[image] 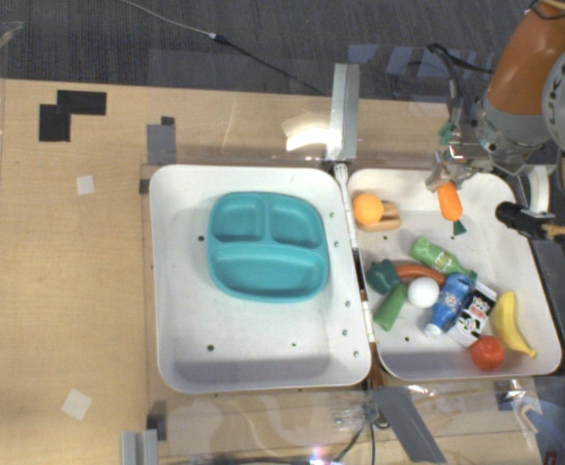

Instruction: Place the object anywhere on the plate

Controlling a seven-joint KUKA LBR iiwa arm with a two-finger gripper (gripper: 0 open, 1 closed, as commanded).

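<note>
Nearest the front edge of the right bin [544, 356] sit a tomato [488, 352], banana [511, 323] and blue bottle [450, 303], and the teal plate [266, 246] lies mid left bin [180, 356]. Up by the right bin's far edge, my gripper [448, 184] has its fingers clamped on the toy carrot [450, 203], hanging just above the bin floor.

plate [263, 245] unobstructed in left bin [180, 356], toys crowding right bin [534, 260]

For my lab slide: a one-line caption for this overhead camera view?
Claw lifting a toy carrot over the right bin; teal plate waits in the left.
</note>
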